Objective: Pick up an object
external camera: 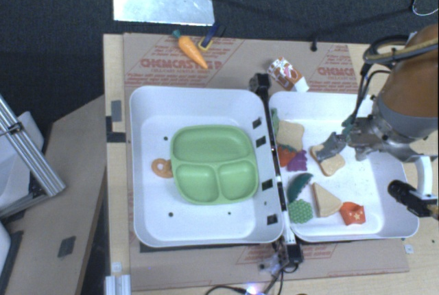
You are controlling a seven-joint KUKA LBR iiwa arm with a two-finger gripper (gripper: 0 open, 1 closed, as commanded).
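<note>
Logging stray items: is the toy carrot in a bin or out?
Out. The carrot lies on the brown board behind the left bin, beyond its rim.

Grey arm (405, 119) with orange band; black cables looped alongside.

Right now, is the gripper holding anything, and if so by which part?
It cannot be told. The gripper sits low in the right bin, right over a tan bread-like piece, but the view does not show the piece between its fingers.
</note>
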